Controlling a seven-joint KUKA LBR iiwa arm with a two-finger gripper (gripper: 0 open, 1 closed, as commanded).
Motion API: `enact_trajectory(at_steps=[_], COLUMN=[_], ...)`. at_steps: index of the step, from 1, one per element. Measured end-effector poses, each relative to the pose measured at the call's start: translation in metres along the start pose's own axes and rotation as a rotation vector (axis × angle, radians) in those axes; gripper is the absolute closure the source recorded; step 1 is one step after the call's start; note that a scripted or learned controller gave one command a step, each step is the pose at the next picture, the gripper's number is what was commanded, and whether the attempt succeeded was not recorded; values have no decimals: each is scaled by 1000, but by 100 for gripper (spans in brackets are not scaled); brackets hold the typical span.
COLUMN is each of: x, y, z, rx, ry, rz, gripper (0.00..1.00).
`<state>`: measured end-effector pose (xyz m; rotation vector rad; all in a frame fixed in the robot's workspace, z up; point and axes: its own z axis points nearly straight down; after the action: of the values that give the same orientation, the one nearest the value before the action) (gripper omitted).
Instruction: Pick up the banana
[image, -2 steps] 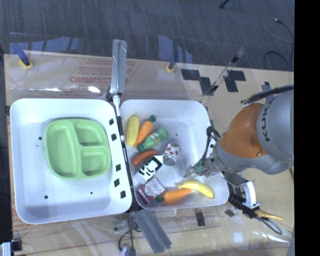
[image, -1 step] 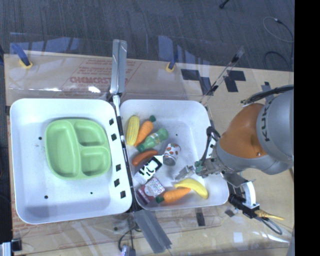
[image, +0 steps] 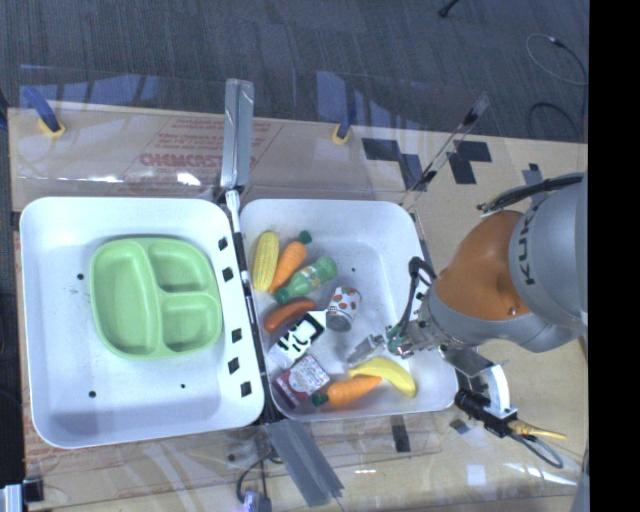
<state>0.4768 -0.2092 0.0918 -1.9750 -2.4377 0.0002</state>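
Banana (image: 386, 374) at 5 o'clock in right bin (image: 395, 222), lying against carrot (image: 348, 391) | gripper (image: 383, 344) just at its 12 o'clock, poised for descent | finger spread: cannot tell; nothing seen held | neighbours crowd approach.

Dark grey carpet floor (image: 300, 50) beyond a pale wooden bench (image: 300, 150).

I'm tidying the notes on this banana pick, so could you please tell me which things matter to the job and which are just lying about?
For the job:
banana
gripper
right bin

Just lying about:
corn cob
two carrots
green bottle
small can
green tray
left bin
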Motion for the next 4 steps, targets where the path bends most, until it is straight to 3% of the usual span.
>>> enact_trajectory(at_steps=[1,2,3,4], x=[0,0,1,1], y=[0,0,1,1], z=[-10,-10,-1,-10], rx=[1,1,-1,0], ry=[0,0,0,1], rz=[-5,-5,-146,-151], gripper=[100,0,0,100])
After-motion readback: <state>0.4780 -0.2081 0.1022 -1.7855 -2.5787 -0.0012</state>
